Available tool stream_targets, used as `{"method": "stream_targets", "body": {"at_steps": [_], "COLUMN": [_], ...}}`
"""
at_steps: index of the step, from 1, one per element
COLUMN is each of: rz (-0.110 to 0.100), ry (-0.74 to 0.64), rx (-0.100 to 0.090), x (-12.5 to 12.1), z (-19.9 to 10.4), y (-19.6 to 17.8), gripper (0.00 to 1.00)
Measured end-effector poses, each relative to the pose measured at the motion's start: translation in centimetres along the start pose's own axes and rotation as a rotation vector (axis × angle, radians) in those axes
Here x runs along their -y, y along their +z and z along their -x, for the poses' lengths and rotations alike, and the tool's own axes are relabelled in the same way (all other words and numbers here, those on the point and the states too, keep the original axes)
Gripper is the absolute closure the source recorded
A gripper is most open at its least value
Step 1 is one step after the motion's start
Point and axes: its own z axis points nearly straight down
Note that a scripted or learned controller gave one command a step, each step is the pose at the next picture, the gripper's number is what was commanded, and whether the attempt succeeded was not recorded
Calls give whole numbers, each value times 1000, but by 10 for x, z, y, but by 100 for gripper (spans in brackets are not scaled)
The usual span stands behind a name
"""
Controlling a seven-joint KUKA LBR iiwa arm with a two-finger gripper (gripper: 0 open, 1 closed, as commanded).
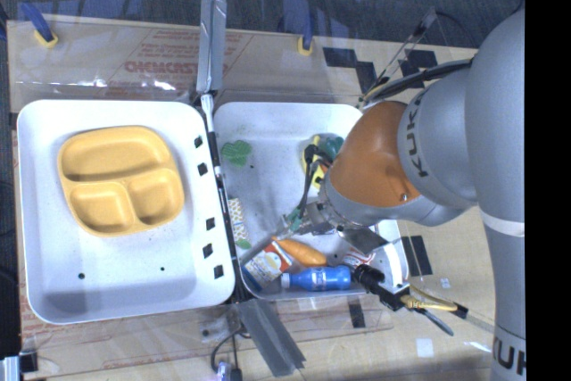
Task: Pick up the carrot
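Note:
The orange carrot point(302, 252) lies near the front edge of the right bin point(268, 125), tilted, with its thick end toward the right. The gripper point(305, 217) hangs under the arm's orange band, just above and behind the carrot in the camera view. The arm's bulk hides most of the gripper and the bin's right side. Nothing can be made out in the gripper's grasp.
A blue bottle point(319, 279) lies along the front wall just before the carrot, with a white-and-red packet point(265, 265) to its left. A green item point(236, 153) and a teal item point(328, 143) sit farther back. The left bin point(53, 281) holds a yellow compartment tray point(120, 178).

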Motion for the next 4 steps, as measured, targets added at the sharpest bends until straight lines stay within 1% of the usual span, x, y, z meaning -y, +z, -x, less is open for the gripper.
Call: {"method": "stream_targets", "body": {"at_steps": [1, 2, 3, 4], "rz": [0, 0, -2, -2], "ry": [0, 0, -229, -236], "rx": [0, 0, -11, -12], "x": [0, 0, 6, 6], "z": [0, 0, 9, 9], "y": [0, 0, 13, 3], "gripper": [0, 0, 0, 100]}}
